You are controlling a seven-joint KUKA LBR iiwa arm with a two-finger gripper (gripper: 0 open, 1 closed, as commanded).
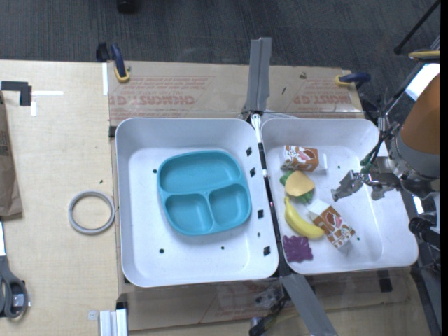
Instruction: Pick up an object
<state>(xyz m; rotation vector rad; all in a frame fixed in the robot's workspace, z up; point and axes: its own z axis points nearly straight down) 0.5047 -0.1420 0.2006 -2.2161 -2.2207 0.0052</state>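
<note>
Gripper (pixel 348 187) hangs over the right bin (pixel 392 257), jaws look apart with nothing in them. Banana (pixel 301 220) lies just left of it, between two small cartons.

In the right-hand bin (pixel 392 250) lie five small things, clustered toward its left side. A brown-and-white carton (pixel 302 158) lies flat near the back. Just in front sits a yellow-and-green toy food piece (pixel 299 186). A yellow banana (pixel 301 220) curves below it, touching a second brown-and-white carton (pixel 334 227), tilted. A purple grape bunch (pixel 297 248) lies nearest the front edge
</note>
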